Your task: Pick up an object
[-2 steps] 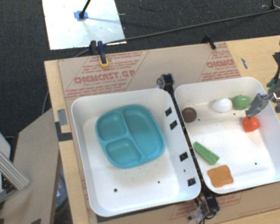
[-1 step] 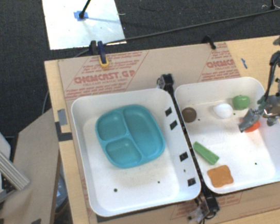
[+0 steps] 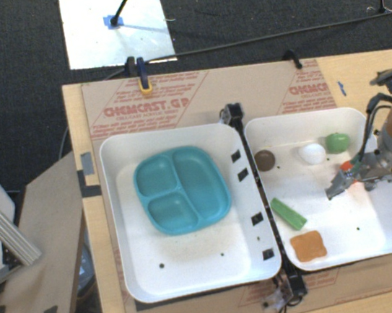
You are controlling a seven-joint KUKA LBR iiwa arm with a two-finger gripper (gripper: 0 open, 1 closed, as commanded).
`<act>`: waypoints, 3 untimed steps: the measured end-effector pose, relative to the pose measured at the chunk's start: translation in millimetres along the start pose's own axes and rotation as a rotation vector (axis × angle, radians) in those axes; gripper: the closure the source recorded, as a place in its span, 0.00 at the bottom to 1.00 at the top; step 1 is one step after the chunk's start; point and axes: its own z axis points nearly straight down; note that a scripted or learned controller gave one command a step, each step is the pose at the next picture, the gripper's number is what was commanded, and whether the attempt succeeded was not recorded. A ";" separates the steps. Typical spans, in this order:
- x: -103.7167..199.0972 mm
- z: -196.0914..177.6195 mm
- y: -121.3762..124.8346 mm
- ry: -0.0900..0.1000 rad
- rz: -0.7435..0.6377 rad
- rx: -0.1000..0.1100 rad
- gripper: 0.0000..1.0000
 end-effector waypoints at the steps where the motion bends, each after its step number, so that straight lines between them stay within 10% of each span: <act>1: 7.2 57.7 4.5 0.001 0.000 0.001 0.00; 2: 6.5 45.5 5.1 -0.001 0.001 -0.002 1.00; 3: 9.3 0.8 11.7 -0.002 -0.003 -0.005 1.00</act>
